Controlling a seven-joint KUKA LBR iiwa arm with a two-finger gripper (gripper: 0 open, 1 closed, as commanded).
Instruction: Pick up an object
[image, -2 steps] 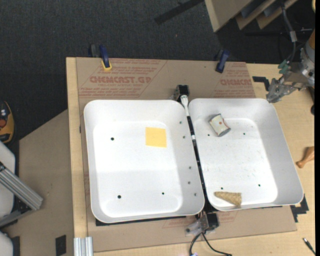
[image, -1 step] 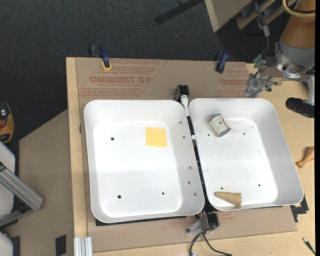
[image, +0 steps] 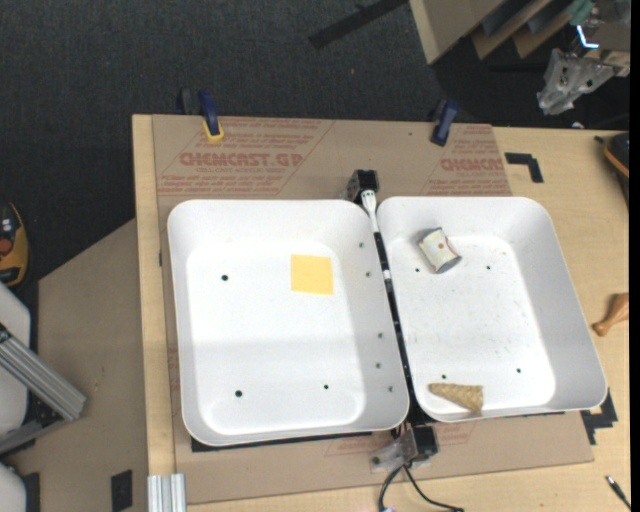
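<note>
A flat yellow square (image: 311, 274) lies in the left bin (image: 200, 330), a little above its middle. In the right bin (image: 540, 300) a small white and grey cylinder (image: 437, 250) rests on its side near the far left corner. A tan wedge-shaped piece (image: 458, 396) sits by that bin's near rim. My gripper (image: 572, 80) hangs at the top right, beyond the bench's far edge and well away from both bins and every object. Nothing shows between its fingers.
Two clamps (image: 210, 115) (image: 444, 122) hold the brown board at its far edge. A black fitting (image: 363, 185) sits between the bins at the back, and cables (image: 405, 460) at the front. A small brown object (image: 610, 318) pokes in at the right edge.
</note>
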